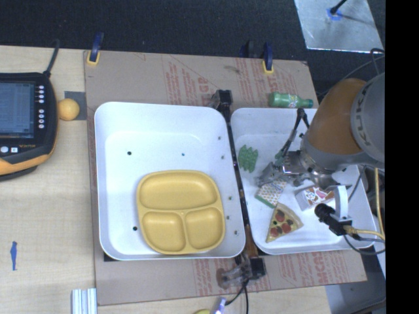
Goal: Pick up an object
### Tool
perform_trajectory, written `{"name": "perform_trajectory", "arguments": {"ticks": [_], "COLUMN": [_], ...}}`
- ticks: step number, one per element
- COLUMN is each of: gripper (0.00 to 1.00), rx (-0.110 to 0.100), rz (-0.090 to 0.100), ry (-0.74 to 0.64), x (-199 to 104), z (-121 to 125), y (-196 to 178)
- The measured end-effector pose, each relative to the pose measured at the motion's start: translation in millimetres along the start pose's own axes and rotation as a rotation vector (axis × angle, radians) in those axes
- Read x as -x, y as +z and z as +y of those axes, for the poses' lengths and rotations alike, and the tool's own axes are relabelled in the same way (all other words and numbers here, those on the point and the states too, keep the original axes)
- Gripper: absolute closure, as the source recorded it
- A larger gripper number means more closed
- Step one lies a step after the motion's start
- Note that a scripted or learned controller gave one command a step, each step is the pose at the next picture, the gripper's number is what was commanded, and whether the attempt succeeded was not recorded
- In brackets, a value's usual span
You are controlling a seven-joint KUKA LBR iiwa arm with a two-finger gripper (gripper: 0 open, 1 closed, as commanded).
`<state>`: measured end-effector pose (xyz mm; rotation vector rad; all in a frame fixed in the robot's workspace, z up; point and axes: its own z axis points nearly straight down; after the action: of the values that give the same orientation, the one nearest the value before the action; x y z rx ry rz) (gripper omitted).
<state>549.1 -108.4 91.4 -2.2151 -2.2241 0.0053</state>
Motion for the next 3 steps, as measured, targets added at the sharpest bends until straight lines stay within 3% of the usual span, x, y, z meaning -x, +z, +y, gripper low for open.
{"name": "perform_trajectory", "arguments": {"ticks": [1, 2, 3], "gripper": [0.00, 0.00, 0.00], "rx": [0.003, 0.000, 0.000], "rz": [-0.001, 0.000, 0.000], "ry": [0.002, -0.002, -0.001], "x": [70.5, -6.6, -13.7], "z": [9.3, -4.7, 1.8], "y": [-122.0, -72.2, 0.4]}}
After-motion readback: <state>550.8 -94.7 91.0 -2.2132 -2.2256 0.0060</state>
